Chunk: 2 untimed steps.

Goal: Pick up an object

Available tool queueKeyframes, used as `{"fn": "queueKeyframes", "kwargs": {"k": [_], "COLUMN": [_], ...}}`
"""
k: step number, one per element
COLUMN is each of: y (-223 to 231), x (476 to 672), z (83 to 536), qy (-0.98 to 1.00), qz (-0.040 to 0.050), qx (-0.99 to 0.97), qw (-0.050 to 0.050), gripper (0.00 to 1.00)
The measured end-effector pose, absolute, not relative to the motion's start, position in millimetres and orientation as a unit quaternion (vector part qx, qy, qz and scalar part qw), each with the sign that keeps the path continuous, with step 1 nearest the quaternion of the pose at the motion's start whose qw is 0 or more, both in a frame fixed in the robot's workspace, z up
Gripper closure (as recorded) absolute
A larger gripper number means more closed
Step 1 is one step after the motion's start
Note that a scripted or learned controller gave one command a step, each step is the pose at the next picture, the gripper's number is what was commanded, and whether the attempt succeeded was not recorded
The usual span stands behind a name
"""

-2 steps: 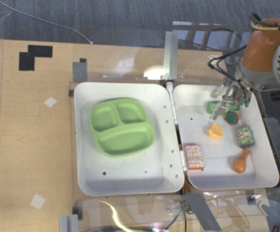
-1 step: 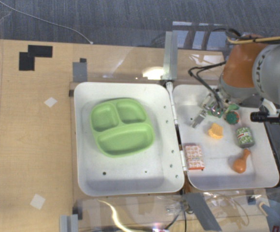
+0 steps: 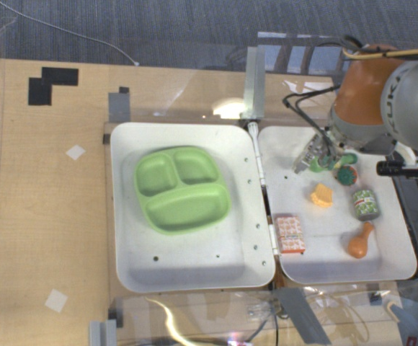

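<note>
I take the right-hand bin [image 3: 403,262] as my landmark, since everything that matters sits in it or beside it. Left of it, touching along the shared rim, is the other bin [image 3: 126,262], and the green divided tray [image 3: 182,189] lying in that one is well apart from the arm, so I would not go for it. The arm [image 3: 382,103] comes in over the right bin's far right corner, and my hand [image 3: 311,158] hangs over the far half of that bin, towards its left side. I cannot tell from this view whether the fingers are apart or together, and I see nothing between them. Just right of the hand, near the bin's far wall, is a small green toy [image 3: 347,174], the closest candidate. Nearer the bin's middle lies a yellow piece [image 3: 322,196], just below and a little right of the hand. Right of that stands a small green-labelled can [image 3: 365,204], and towards the near right corner lies an orange bottle-shaped toy [image 3: 360,241], its long axis running slantwise, neck towards the far right. At the near left, by the shared rim, lies a small pink-patterned box [image 3: 290,234]. My judgement is that the move turns on a short shift right and down, onto the green toy or the yellow piece.
</note>
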State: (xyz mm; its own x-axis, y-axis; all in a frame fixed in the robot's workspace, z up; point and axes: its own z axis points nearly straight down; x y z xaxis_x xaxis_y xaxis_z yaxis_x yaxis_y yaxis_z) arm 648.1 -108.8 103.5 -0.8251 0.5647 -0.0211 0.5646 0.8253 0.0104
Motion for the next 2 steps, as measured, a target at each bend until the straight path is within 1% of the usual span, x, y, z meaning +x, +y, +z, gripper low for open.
{"fn": "queueKeyframes", "kwargs": {"k": [1, 2], "y": [-51.5, 10.6], "x": [630.1, 584.7], "z": [189.3, 185.3], "qy": [0.916, 0.847], "qz": [0.0028, 0.002], "qx": [0.402, 0.531], "qw": [0.005, 0.001], "gripper": [1.0, 1.0]}}
